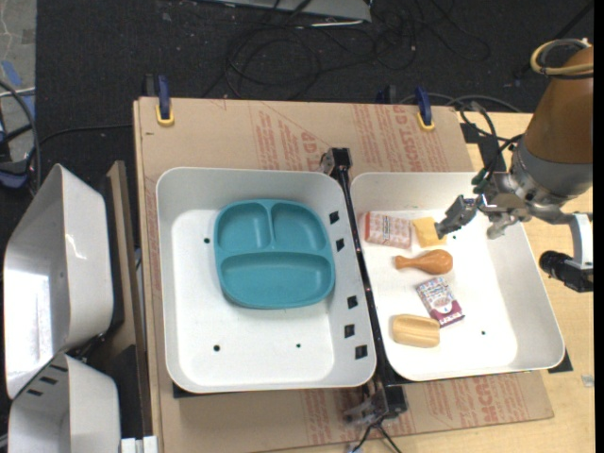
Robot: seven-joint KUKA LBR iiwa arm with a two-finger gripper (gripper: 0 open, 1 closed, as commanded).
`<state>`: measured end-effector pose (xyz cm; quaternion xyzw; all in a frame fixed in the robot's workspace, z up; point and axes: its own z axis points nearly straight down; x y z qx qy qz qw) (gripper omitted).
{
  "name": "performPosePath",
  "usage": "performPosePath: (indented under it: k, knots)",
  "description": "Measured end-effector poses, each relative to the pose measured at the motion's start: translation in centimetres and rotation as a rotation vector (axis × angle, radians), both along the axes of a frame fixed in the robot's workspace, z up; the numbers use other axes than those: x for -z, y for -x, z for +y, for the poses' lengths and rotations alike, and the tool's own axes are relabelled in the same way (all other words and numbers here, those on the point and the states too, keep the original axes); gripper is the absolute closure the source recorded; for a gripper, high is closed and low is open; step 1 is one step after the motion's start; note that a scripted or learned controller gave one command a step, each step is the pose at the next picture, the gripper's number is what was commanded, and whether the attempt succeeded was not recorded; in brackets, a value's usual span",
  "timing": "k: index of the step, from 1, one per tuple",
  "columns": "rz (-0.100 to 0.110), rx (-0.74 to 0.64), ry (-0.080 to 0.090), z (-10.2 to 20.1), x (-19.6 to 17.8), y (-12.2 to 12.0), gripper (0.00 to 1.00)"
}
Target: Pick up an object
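Camera view. Two shallow white bins sit side by side on a brown board. The left bin (184, 281) occupies the centre-left of the frame and holds a teal divided plate (275, 254), lying flat in its upper half. The right bin (514, 333) occupies the centre-right and holds five small items grouped toward its left side: a red-and-white packet (388, 228) uppermost, a yellow block (425, 230) just beside it on the right, a toy drumstick (427, 261) below those, a small purple-and-white packet (440, 301) lower again, and a tan bread-like piece (415, 331) lowest.

The arm enters from the right edge of the frame, its orange band at upper right. The gripper (459, 215) hangs over the upper part of the right bin, just right of the yellow block. One dark finger is discernible pointing toward that block; whether the fingers stand apart or together cannot be told at this angle. Nothing is seen between them.

Assessment: the step in hand appears to be the approach, with no item yet taken. The yellow block and drumstick lie nearest. The next move would call for settling over one item, clear of its close neighbours, then descending.
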<state>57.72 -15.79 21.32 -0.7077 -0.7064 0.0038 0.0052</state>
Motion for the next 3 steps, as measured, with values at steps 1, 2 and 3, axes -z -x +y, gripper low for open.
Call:
performPosePath:
  k: [1, 2, 3]
  knots:
    - [-0.012, -0.003, 0.002, 0.0, -0.7, -0.3, 0.0]
    - [-0.008, -0.001, 0.001, 0.3, 5.7, -0.3, 0.0]
    - [-0.011, 0.0, 0.001, -0.5, 11.1, -0.8, 0.0]
